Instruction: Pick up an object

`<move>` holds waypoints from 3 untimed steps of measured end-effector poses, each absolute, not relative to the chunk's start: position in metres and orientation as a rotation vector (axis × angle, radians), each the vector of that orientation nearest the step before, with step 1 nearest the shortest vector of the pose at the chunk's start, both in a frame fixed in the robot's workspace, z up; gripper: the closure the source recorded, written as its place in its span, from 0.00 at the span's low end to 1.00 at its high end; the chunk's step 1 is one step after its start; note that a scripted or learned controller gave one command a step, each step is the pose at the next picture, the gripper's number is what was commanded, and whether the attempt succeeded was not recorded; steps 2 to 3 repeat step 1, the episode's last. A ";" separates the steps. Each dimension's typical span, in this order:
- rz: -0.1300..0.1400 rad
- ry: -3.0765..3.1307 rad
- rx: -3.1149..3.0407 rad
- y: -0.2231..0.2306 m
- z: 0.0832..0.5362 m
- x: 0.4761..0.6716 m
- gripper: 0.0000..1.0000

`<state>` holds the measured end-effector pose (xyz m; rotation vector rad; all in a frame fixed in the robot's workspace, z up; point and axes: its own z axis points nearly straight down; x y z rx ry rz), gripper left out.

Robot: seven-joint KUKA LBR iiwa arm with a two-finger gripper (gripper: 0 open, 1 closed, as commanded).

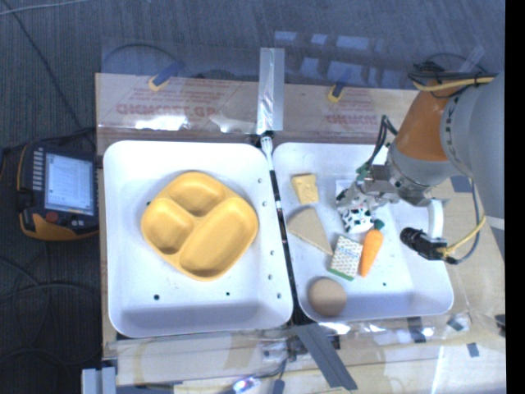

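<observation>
A dark grey carpeted floor [246,15] surrounds the work area, with thin cables trailing across it on the left. At the far left, a handheld control pad [56,189] with a lit screen and an orange edge lies on that floor just beside the counter [189,109]. The counter has a brownish, board-like top with faint printing, shiny clear sheeting and strips of tape along its far edge.

Two white bins sit side by side on the counter, touching along their shared middle wall. The left bin [131,302] holds one thing: a yellow plate [199,223] with three compartments, lying flat near the bin's centre.

The right bin [426,290] holds six loose things. One pale yellow block [305,189] lies at the far left of it. Near of that lies one tan wedge [306,228]. One round brown ball [327,296] sits by the near wall. One checked sponge [347,257] with a green edge lies just right of the wedge, and one orange carrot [371,251] lies tilted, touching or just beside the sponge. One small black-and-white toy [356,218] lies just far of the carrot's green top.

The grey arm [472,138] with its orange band comes in from the right, and the gripper [358,197] hangs directly over the black-and-white toy. Whether the fingers are spread or closed cannot be told from above.
</observation>
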<state>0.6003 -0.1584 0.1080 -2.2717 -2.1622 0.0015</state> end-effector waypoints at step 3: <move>0.005 -2.069 -2.364 -0.137 0.201 0.596 1.00</move>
